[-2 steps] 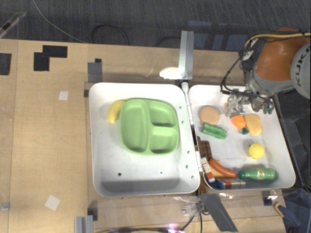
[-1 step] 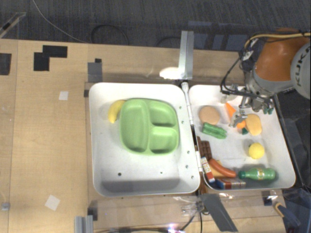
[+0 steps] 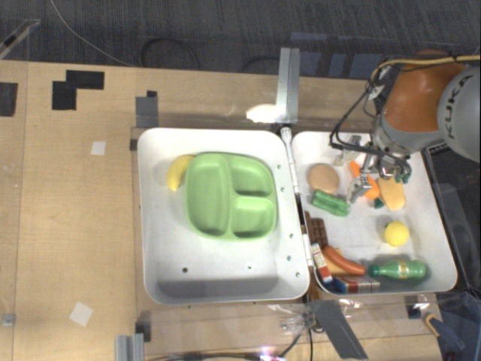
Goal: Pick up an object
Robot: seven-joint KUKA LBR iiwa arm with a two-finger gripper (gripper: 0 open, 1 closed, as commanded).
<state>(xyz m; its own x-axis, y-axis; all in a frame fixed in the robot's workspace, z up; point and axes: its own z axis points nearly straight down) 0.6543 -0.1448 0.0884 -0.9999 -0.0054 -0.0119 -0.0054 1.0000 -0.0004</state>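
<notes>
Wooden bench, dark carpet behind it, two shallow white bins side by side. The gripper (image 3: 370,180) hangs low in the right bin (image 3: 443,235), but I can't tell from this angle whether it's got anything. Just beside it sit an orange wedge-shaped block (image 3: 392,195), a round tan bun (image 3: 324,177) and a green cylinder (image 3: 331,204). Nearer the camera: a yellow ball (image 3: 396,234) and green bottle (image 3: 397,269). The left bin (image 3: 161,277) has a green divided tray (image 3: 229,195). I'd say nothing's lifted yet, so the pick isn't done.

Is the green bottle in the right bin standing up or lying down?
Lying down. The green bottle rests lengthwise on the floor of the right bin, along its near edge, just below the lemon.
</notes>
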